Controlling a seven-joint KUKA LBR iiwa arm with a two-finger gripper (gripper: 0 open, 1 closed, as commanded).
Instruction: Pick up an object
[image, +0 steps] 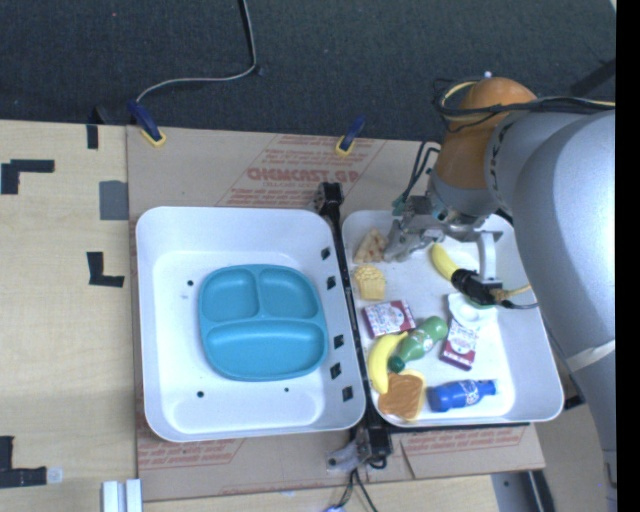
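Observation:
My gripper (402, 240) is low in the far left part of the right bin (535, 345), coming down from the orange-banded wrist (470, 150). It hangs right beside a tan cracker-like piece (371, 246), and I cannot tell whether they touch. A yellow ridged block (370, 282) lies just in front of that piece. To the gripper's right lies a small banana (442, 261). Nearer the front are a red-and-white packet (388, 318), a green bottle (420, 340), a second banana (379, 362), a toast slice (402, 397) and a blue bottle (462, 392).
The left bin (160, 300) holds a blue divided plate (263, 322). A black clip ridge (336, 290) runs between the two bins. Another red-and-white packet (461, 342) lies by the arm's cable (490, 290). The big grey arm (570, 220) covers the right side.

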